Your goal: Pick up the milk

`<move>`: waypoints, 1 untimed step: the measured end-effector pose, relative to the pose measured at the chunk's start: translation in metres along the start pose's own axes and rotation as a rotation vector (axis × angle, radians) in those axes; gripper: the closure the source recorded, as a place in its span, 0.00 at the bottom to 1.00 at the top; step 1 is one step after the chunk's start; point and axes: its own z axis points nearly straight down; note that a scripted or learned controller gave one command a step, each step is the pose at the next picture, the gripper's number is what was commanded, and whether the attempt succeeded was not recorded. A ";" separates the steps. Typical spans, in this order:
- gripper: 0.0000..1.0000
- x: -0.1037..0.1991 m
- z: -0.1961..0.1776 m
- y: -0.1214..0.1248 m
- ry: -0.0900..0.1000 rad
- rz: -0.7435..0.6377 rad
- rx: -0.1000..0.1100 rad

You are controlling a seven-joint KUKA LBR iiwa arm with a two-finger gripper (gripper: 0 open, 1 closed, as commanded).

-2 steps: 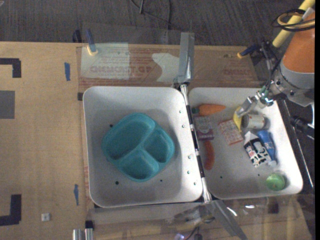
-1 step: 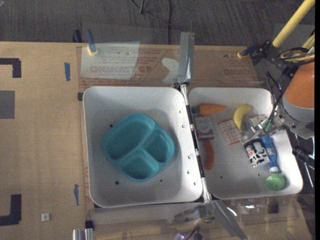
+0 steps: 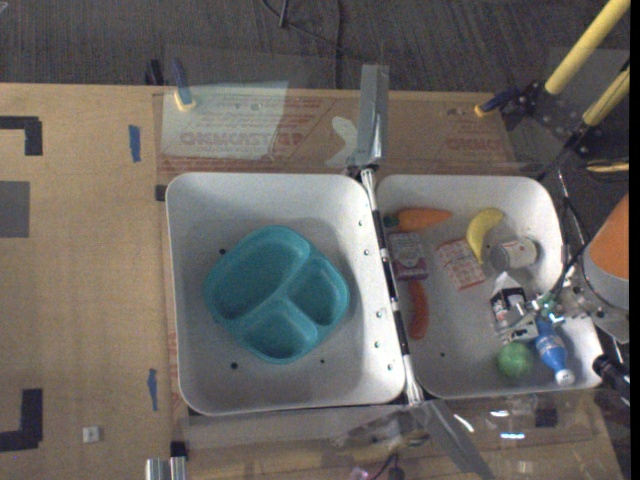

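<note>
Right bin (image 3: 545,196) holds milk (image 3: 407,255) at left wall, well apart from gripper (image 3: 545,311), grip unclear.

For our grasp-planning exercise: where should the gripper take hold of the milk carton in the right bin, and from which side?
Probably from straight above, closing across the narrow width at mid-body. The milk carton seems to lie flat, with its long side along the bin wall. The carrot and a long red item crowd its ends. Clearance on the wall side looks tight.
</note>
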 end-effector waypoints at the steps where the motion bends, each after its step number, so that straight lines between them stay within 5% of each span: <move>1: 0.00 -0.027 -0.033 0.119 -0.006 0.298 0.008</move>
